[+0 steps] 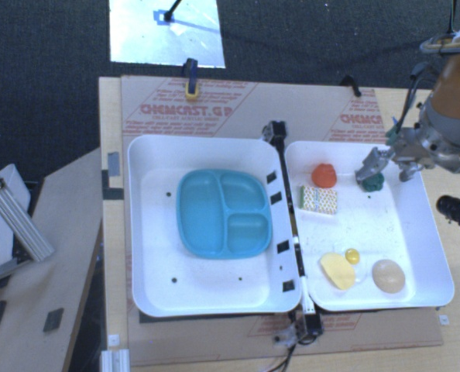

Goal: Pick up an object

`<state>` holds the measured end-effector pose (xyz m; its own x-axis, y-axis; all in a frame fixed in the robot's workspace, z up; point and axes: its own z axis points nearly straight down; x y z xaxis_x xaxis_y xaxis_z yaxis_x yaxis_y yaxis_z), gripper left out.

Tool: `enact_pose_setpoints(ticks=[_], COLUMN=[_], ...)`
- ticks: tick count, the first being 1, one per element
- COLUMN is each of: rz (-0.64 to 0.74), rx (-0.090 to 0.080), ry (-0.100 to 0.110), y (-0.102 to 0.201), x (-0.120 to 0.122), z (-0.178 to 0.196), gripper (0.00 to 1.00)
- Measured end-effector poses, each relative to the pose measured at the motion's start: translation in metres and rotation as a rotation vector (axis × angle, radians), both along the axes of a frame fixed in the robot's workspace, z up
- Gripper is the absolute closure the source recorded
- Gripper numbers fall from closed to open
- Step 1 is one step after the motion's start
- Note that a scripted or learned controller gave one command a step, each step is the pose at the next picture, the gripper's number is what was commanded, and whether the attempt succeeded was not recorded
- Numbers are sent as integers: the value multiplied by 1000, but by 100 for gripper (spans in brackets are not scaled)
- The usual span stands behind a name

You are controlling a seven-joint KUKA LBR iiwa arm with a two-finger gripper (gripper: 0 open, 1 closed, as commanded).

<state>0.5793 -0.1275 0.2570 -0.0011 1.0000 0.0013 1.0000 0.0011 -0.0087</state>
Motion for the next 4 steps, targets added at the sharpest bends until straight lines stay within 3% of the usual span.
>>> enact_pose_setpoints(ticks=[1, 4], rz=[2, -1], rx=[-1, 0], ry=[-10, -6], y=[0, 3], x=[2, -8], z=[5, -143], gripper=[0, 0])
